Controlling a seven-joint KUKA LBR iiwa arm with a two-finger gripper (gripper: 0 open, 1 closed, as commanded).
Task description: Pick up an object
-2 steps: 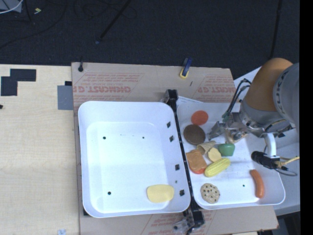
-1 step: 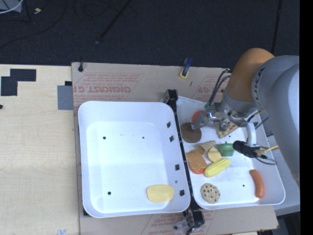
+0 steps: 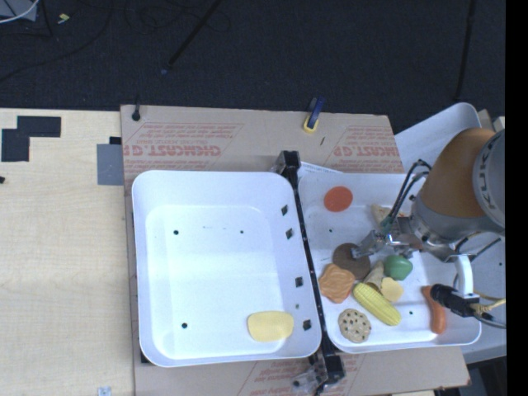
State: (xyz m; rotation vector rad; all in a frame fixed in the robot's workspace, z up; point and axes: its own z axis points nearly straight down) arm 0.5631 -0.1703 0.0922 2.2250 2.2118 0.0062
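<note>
Two white bins sit side by side. Over the right bin [image 3: 412, 180] the gripper [image 3: 381, 242] hangs low above a brown piece [image 3: 351, 261], beside a green ball [image 3: 398, 266]; its grip cannot be made out. A corn cob [image 3: 377, 303] lies nearer, and a yellow piece [image 3: 270, 326] in the neighbouring bin.

We saw two white bins: the left bin [image 3: 157, 221] held a pale yellow piece [image 3: 270, 326], and the right bin [image 3: 363, 180] held an orange-red disc [image 3: 338, 198], a dark brown piece [image 3: 351, 261], an orange ridged piece [image 3: 336, 283], a green ball [image 3: 398, 266], a yellow corn cob [image 3: 377, 303], a tan cookie [image 3: 355, 324] speckled with dark dots, and an orange carrot [image 3: 435, 312]. The arm [image 3: 466, 180] was grey with an orange band. The cardboard [image 3: 214, 139] under the bins was brown with red lettering, the bench [image 3: 58, 262] was pale wood, and the floor [image 3: 247, 40] beyond was dark.
</note>
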